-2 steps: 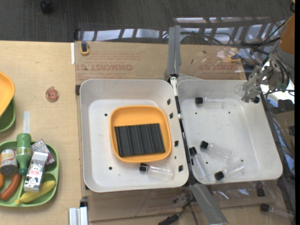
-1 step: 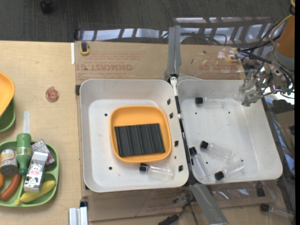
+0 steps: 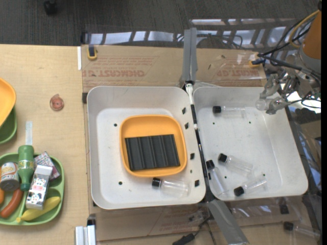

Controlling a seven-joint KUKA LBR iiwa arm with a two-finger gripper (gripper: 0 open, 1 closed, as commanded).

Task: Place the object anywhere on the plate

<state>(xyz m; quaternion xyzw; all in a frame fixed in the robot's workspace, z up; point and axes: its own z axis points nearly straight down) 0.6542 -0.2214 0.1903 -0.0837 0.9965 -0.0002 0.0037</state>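
An orange plate point(image 3: 152, 124) with a dark ridged insert lies in the middle of the left bin point(image 3: 102, 137). A clear vial with a black cap point(image 3: 169, 186) lies on the bin floor just below the plate's front edge, touching nothing on the plate. Several more clear black-capped vials lie in the right bin point(image 3: 286, 152): one near the back point(image 3: 228, 108), the others toward the front point(image 3: 236, 163) point(image 3: 250, 187). My gripper point(image 3: 271, 99) hangs over the right bin's back right corner, far from the plate, with nothing seen held in it.
A green tray of toy food point(image 3: 30, 188) and an orange bowl point(image 3: 5, 103) sit on the wooden table at the left. A small pink disc point(image 3: 57, 103) lies there too. Cables trail from the arm at the upper right.
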